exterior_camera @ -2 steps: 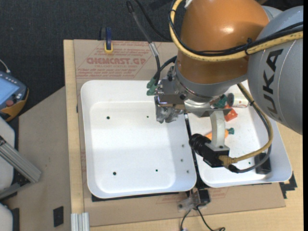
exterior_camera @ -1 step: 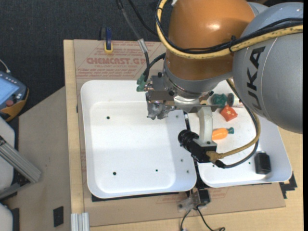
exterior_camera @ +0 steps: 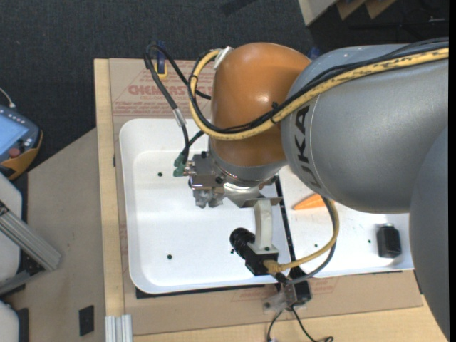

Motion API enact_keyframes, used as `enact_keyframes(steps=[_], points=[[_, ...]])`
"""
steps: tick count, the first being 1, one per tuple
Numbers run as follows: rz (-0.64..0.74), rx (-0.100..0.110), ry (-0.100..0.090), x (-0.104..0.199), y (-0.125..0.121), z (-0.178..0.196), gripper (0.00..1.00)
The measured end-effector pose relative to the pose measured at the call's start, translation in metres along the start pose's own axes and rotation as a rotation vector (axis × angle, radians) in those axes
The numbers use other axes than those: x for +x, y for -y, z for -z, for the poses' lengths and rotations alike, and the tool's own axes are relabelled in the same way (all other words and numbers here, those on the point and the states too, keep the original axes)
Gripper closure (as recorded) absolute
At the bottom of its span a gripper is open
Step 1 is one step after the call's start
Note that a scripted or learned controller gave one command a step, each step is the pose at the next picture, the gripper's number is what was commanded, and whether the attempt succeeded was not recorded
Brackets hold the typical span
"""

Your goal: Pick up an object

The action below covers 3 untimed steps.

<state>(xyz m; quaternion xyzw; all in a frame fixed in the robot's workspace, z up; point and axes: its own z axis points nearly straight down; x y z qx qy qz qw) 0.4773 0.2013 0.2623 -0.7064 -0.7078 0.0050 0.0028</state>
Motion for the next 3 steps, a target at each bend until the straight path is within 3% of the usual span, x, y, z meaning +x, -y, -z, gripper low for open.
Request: enact_keyframes(steps=[1,2,3], points=[[0.0,-0.027,-0.01,0.008,-0.022,0.131,1.0],[-0.005,-0.017,-0.005,-0.031,-0.013,0.175,1.0],[-0.005,-0.018,-0.004,-0.047,-0.063,0.207,1.0]])
